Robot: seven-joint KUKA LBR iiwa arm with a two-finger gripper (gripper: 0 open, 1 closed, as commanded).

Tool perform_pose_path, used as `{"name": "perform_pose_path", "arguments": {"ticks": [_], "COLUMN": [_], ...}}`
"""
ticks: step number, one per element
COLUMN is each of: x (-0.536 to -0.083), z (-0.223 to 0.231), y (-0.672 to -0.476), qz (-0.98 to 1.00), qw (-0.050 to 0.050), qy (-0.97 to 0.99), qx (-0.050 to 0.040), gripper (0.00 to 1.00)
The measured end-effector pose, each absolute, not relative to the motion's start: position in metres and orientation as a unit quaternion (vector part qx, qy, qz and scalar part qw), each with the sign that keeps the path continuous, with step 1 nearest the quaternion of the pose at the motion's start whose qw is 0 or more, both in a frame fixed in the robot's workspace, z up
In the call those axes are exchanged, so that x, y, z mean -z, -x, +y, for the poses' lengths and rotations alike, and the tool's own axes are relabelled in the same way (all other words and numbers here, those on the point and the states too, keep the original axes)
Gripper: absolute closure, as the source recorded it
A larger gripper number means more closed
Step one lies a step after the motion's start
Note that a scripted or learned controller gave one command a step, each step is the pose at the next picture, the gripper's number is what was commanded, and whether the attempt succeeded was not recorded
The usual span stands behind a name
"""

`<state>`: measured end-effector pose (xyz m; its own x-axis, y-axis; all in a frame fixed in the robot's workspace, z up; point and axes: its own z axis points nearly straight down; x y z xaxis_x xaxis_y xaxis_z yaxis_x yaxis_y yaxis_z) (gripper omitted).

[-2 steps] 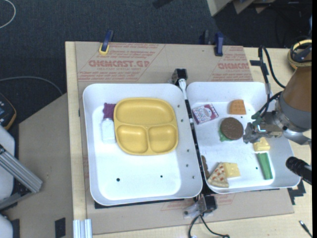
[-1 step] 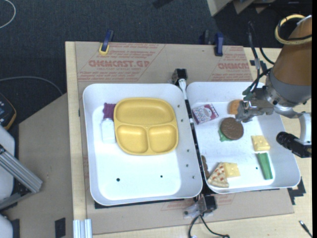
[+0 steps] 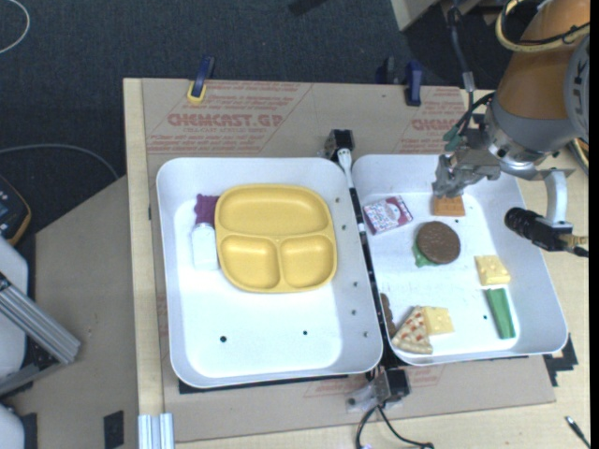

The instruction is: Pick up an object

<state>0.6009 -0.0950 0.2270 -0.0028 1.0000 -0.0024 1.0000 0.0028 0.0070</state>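
So the arm's in the reach-and-descend bit of the pick, I'd say. The end effector point(image 3: 456, 187) is hanging over the right bin point(image 3: 538, 293), up around 12 o'clock in it, right above a little orange square piece point(image 3: 449, 206) that sits near the bin's top wall. Looks like that's the target. Can't tell from here if the fingers are spread or pressed together, they're just a dark blur against the wrist. Nothing visibly pinched.

Next move, my guess: drop straight down and close on the orange piece. It's flat, so it could slide instead of lifting.

Other stuff in that bin: a brown round patty point(image 3: 438, 242) in the middle, a pink-and-white packet point(image 3: 386, 213) at 10 o'clock, a yellow cheese block point(image 3: 491, 269) and green stick point(image 3: 502, 312) toward 4, pizza slice point(image 3: 415, 330) at 7.

Left bin point(image 3: 253, 349) has a yellow divided tray point(image 3: 276, 237), with a purple thing point(image 3: 205, 208) and a white bottle point(image 3: 203, 247) at its 9 o'clock.

The surface point(image 3: 150, 138) is a brown board printed with red lettering, clamped at the top edge, dark carpet behind.
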Motion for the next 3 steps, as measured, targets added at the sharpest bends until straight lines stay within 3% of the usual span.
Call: {"name": "perform_pose_path", "arguments": {"ticks": [1,2,3], "x": [-0.214,-0.233,-0.215], "z": [-0.082,-0.08,-0.081], "y": [-0.639,-0.645,-0.64], "qz": [0.708,0.707,0.707], "qw": [0.003,0.003,-0.001], "qy": [-0.706,-0.707,-0.707], "qx": [-0.0012,-0.0015,0.001], "gripper": [1.0,1.0,1.0]}}
